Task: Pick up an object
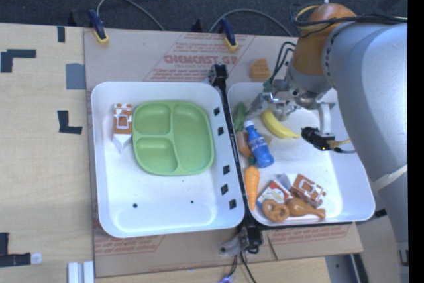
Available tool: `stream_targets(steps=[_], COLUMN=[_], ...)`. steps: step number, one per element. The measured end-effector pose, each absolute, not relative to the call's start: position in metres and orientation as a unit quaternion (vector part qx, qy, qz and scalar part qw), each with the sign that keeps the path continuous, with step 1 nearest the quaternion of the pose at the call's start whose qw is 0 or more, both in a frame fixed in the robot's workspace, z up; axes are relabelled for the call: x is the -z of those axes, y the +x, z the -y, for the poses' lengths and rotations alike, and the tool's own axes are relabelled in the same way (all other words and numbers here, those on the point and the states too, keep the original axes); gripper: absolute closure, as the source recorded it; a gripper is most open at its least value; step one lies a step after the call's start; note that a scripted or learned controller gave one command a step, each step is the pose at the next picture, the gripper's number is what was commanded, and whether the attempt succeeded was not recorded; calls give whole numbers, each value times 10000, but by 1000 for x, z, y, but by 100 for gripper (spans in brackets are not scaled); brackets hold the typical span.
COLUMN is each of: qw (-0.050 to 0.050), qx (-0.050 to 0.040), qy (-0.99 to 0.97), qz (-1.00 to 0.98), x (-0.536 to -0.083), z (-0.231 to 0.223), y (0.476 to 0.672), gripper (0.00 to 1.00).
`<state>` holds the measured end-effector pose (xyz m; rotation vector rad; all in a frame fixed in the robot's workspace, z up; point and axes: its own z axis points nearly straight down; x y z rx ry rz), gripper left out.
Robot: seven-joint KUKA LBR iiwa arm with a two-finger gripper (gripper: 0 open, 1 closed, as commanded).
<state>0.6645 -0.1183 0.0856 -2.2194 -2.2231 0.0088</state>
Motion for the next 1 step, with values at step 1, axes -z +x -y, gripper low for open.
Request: stream_targets(steps=[1], qw=[-22], qx=[-19], qy=[-7061], qz=[7081], x=[-96], z=[118], y=[666], gripper=[100])
